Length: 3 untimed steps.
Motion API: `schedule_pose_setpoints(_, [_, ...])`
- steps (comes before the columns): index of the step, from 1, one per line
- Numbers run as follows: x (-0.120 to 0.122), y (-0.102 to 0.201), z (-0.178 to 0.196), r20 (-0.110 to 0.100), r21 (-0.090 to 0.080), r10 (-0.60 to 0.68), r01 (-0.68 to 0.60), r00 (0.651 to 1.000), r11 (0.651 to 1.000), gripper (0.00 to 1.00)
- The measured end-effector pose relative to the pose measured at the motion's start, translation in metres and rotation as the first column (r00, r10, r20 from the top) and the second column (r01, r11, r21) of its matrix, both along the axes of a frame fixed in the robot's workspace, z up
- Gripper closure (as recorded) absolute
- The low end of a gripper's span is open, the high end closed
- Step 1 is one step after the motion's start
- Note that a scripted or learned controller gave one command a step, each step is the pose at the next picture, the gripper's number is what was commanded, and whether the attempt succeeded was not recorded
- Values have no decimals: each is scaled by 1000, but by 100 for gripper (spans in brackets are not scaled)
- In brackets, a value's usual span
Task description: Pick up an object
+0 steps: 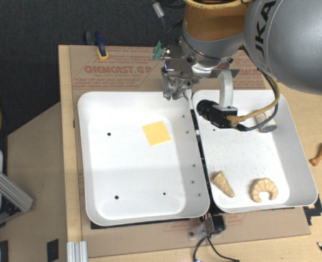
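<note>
Cheese slice (156, 133) lies flat, just down-left of the gripper (174, 90); its grip state I cannot tell.

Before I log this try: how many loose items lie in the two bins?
3: yellow square in the left bin; cone and croissant near the right bin's front edge. The arm may hide more.

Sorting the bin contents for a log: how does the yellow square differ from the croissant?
The yellow square is flat with straight edges; the croissant is curved, ridged and bulkier. The yellow square lies alone in the left bin; the croissant sits in the right bin beside a tan wedge. Both lie loose on white bin floors.
</note>
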<state>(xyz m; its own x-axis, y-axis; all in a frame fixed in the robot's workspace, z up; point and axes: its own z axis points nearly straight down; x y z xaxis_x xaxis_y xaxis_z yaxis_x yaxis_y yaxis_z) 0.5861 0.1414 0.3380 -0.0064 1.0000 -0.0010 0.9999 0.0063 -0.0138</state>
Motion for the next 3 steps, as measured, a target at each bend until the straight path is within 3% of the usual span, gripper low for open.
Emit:
schedule_pose_setpoints(1, [12, 24, 113, 28, 5, -3, 3, 1000, 1000, 100])
schedule_pose_setpoints(2, [-8, 81, 45, 6, 0, -1, 1, 1000, 1000, 100])
schedule_pose_setpoints(3, [-69, 83, 13, 5, -1, -4, 4, 1000, 1000, 100])
